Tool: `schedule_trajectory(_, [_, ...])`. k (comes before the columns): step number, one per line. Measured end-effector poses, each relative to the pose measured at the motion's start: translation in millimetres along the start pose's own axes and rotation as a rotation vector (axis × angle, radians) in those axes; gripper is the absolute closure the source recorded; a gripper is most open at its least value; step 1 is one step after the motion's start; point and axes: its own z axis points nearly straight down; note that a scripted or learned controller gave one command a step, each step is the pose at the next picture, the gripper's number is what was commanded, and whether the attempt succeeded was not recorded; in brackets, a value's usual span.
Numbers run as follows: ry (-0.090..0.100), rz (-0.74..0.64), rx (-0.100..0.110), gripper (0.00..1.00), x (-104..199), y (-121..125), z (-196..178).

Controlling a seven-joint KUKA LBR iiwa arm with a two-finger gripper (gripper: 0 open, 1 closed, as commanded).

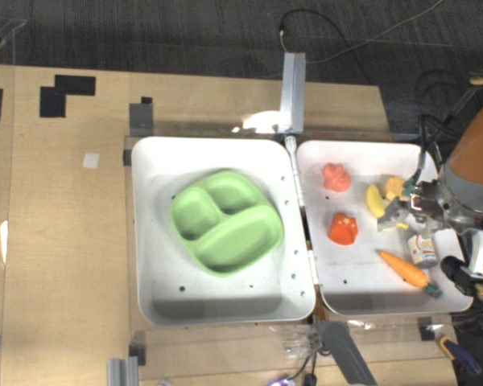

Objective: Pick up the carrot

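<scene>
On the left we see a green plate [225, 230] in the left bin [149, 240]. In the right bin [362, 289] lie a pink toy [336, 177], a red pepper [343, 228], a yellow banana [374, 201] and the carrot [404, 268], near the front right corner. Our claw [404, 211] hangs just beyond the carrot; we cannot tell its state. We think we are still reaching, so next we come nearer and go down over the carrot.

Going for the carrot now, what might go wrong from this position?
The carrot lies close to the right bin's front wall, so the tool may have little room to close around it. A yellow banana-like toy sits right beside the tool and could get nudged. The carrot's tapered shape may let it slip.
</scene>
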Motion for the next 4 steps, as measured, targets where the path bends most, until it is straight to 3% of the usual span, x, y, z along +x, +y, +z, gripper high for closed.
schedule_trajectory(1, [0.005,-0.027,-0.023,0.0,-27.9,0.3,60.2])
schedule_trajectory(2, [0.014,-0.097,-0.046,0.0,-37.3,-3.5,67.3])
schedule_trajectory(3, [0.0,-0.225,-0.045,0.0,-36.0,-1.1,68.5])
schedule_trajectory(4, [-0.013,-0.248,-0.051,0.0,-23.4,6.5,69.6])
